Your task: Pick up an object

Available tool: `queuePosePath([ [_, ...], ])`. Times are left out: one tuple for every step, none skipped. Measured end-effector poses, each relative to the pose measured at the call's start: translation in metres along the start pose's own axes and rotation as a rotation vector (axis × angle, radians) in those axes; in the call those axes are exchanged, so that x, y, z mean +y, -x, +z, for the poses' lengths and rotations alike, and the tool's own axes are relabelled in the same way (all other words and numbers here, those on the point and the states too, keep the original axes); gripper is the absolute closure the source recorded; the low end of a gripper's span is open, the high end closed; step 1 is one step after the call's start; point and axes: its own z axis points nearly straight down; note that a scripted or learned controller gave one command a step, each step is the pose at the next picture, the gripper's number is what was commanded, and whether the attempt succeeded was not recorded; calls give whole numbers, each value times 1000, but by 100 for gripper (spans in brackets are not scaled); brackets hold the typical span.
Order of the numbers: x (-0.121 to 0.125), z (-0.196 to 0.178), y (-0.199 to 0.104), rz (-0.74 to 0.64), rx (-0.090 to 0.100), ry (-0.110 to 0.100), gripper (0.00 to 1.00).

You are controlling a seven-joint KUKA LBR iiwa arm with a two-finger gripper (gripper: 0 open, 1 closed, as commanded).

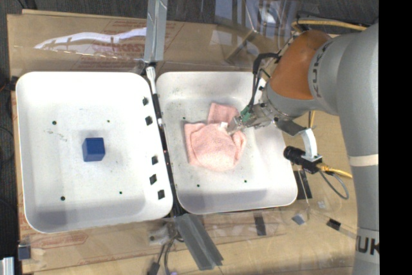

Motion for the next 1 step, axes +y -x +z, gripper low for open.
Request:
queuePosePath([
  [49, -115, 13, -109, -3, 2, 100],
])
